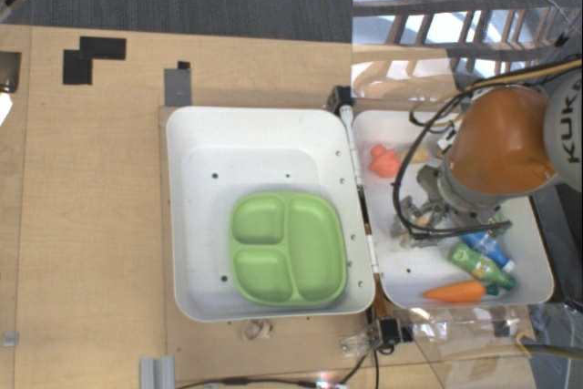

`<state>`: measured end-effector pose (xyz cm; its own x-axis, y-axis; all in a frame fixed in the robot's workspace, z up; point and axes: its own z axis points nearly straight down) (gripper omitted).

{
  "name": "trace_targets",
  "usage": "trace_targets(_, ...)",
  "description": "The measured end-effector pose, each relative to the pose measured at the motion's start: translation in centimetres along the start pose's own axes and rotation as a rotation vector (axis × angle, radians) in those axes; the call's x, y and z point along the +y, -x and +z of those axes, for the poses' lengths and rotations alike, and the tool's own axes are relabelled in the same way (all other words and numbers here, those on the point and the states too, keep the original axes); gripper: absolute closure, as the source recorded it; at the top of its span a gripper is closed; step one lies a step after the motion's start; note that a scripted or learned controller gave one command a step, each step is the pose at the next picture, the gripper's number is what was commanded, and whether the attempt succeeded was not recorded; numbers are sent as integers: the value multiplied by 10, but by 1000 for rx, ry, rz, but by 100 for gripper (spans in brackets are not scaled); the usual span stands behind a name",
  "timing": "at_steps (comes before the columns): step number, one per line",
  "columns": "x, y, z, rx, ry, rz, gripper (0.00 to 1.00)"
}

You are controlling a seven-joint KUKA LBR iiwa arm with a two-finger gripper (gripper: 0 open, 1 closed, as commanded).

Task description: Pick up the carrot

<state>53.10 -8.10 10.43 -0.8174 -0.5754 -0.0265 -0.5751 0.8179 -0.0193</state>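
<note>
Grey arm [565, 127], orange band, black cables.

carrot [455, 291] open from above, green bottle [474, 262] just beside, bin wall [474, 300] close below

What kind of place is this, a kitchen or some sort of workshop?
Most likely a robotics lab, not a kitchen. A robot arm with trailing cables reaches over two white bins on a wooden bench, and the items are toys: a green plate and a carrot.

The arm's wrist hides the hand [428, 219] (fingers unreadable).
</note>
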Motion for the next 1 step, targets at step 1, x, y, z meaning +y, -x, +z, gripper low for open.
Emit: trace_targets(1, 0, 0, 0, 1, 1, 0, 0)
